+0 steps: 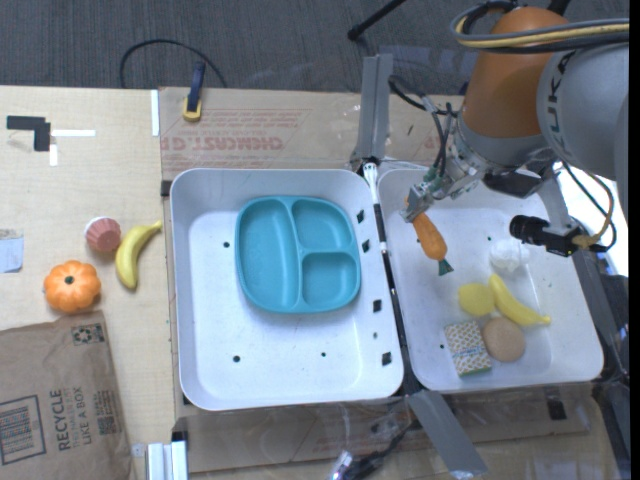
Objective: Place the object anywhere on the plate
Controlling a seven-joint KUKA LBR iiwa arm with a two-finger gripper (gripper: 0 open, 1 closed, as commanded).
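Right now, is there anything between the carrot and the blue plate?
Only the two bins' adjoining walls lie between the carrot, which hangs below the end effector over the right bin, and the plate. No loose object blocks that path.

The grey arm reaches in from the right; its gripper (pixel 418 205) points down-left, fingers closed on something

Plate (pixel 298 253) sits in the left bin (pixel 200 298), carrot (pixel 431 238) hangs over the right bin (pixel 570 358) under the gripper (pixel 422 197), banana (pixel 518 305) further right.
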